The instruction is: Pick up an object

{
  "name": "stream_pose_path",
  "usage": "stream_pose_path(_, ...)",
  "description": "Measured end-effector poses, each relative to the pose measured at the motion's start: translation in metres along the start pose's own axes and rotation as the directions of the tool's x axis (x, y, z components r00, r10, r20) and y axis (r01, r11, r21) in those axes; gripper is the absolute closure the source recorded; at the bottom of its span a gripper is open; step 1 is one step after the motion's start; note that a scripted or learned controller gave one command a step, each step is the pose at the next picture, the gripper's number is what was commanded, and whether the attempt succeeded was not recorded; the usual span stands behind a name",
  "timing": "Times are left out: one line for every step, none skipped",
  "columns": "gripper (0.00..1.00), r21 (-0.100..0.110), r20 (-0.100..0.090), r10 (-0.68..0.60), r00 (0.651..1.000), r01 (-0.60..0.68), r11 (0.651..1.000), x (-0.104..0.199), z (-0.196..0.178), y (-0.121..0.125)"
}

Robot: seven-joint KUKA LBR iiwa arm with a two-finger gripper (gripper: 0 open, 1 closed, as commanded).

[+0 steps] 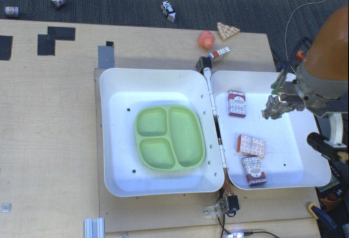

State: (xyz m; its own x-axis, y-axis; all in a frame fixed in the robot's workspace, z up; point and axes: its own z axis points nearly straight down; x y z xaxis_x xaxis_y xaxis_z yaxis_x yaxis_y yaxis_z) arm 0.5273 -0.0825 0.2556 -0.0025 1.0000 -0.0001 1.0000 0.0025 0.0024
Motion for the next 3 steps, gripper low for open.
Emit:
stream_pose_path(1.0, -0.001, 0.001, 0.0, 1.0, 0.0, 1.0, -0.052, 0.036, 0.059)
stream_pose_path(1.0, 0.0, 0.001, 0.0, 1.0, 0.0, 1.0, -0.092, 0.016, -0.041)
stream_pose_path(1.0, -0.001, -0.001, -0.002, 1.0, 0.002, 1.0, -0.025, 0.038, -0.04)
